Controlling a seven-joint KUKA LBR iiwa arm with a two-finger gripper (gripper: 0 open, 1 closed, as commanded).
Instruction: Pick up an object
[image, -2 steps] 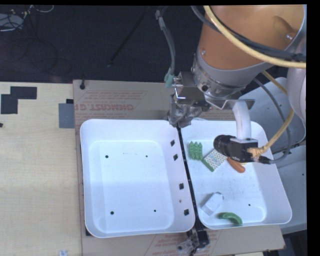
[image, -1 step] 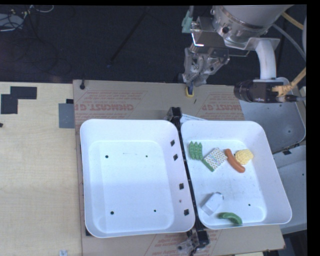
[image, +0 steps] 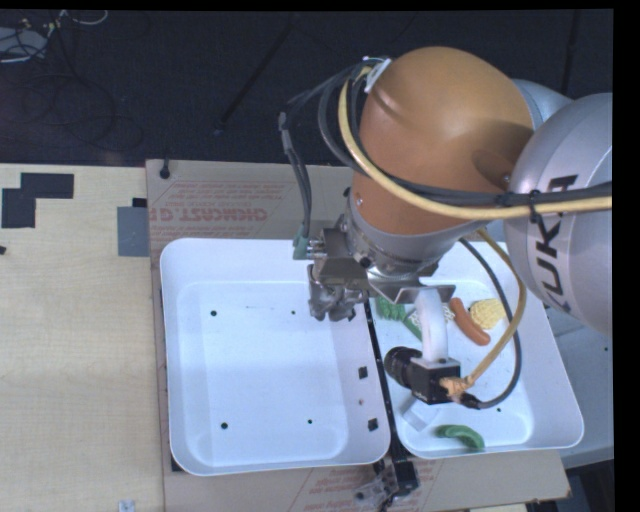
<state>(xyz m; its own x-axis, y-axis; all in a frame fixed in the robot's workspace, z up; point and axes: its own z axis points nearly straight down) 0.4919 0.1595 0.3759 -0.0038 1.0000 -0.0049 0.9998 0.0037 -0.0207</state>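
My end effector (image: 335, 297) hung over the L bin (image: 250, 385), at approx 2 o'clock of its floor, close to the wall shared w/ the R bin (image: 540, 400). Couldn't tell whether it was wide or narrow. Pickable objs lay in the R bin: yellow corn piece (image: 487, 313) at approx 1 o'clock, orange stick (image: 470, 325) just beside it at its 8 o'clock, green piece (image: 398, 311) near the divider at 10 o'clock, curved green pod (image: 460, 435) at 6 o'clock by the front wall. Both bins sat on cardboard (image: 230, 205) on the counter (image: 70, 330).
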